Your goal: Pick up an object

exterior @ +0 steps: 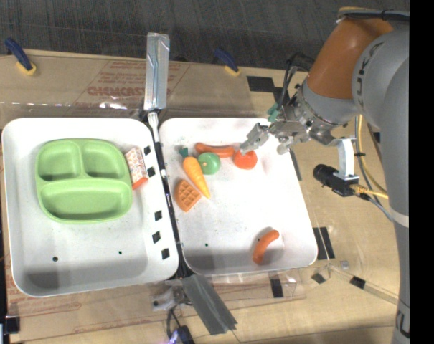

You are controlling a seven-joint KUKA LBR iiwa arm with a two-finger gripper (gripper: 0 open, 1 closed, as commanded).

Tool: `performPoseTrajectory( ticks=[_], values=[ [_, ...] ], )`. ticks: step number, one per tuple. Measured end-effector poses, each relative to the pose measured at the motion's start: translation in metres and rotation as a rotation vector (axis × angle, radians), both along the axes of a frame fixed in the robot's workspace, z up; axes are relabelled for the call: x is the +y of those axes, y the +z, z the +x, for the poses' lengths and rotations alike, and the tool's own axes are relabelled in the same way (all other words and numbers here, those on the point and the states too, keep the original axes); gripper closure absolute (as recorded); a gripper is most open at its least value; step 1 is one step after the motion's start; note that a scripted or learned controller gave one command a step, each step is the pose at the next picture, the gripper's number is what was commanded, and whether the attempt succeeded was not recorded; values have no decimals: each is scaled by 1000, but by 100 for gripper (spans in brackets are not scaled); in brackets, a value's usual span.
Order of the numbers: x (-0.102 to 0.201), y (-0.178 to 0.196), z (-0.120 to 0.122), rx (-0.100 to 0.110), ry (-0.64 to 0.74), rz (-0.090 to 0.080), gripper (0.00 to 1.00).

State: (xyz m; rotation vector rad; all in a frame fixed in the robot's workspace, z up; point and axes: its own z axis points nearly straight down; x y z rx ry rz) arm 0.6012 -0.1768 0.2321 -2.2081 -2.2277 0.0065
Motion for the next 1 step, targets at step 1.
performPoseTrajectory(
  ticks=[1],
  values=[
    [-11, -40, 20, 0, 257, 2, 0]
  ],
)
